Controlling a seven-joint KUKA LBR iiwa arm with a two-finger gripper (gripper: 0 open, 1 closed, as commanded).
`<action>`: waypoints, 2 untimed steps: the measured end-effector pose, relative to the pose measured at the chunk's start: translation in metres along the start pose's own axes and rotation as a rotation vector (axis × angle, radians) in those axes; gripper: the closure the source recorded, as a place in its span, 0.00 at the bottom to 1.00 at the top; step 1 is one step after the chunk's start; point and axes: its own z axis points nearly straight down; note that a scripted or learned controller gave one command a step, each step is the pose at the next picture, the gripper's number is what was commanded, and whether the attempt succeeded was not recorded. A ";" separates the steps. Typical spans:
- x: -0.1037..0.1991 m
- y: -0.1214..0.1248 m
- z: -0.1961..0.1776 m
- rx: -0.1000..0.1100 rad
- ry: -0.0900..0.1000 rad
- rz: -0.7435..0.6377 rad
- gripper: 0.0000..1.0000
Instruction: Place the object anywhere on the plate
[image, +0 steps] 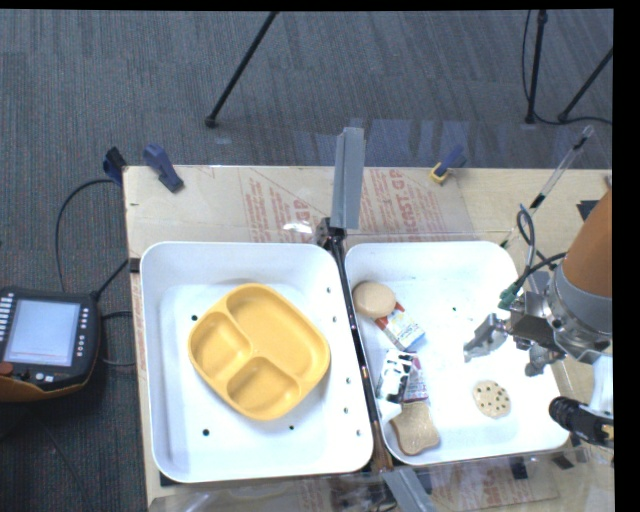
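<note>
A yellow plate (259, 349) with three compartments lies in the left bin (165, 300). The right bin (455, 265) holds a round beige bun (374, 298), a red-and-white packet (404, 327), a dark packet (403, 380), a toast-shaped piece (414, 430) and a speckled cookie (491, 399). My gripper (508, 352) hangs over the right side of the right bin, just above and behind the cookie. Its fingers (482, 340) stand open with nothing between them.
A grey divider post (348, 180) rises between the bins at the back. A handheld control pendant (45, 338) lies on the floor to the left. Clamps (162, 166) sit on the bench's rear edge, and tripod legs (240, 70) stand behind.
</note>
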 end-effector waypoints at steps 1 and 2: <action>-0.001 0.000 -0.008 0.004 -0.001 0.000 1.00; -0.001 0.000 -0.008 0.005 -0.001 0.000 0.00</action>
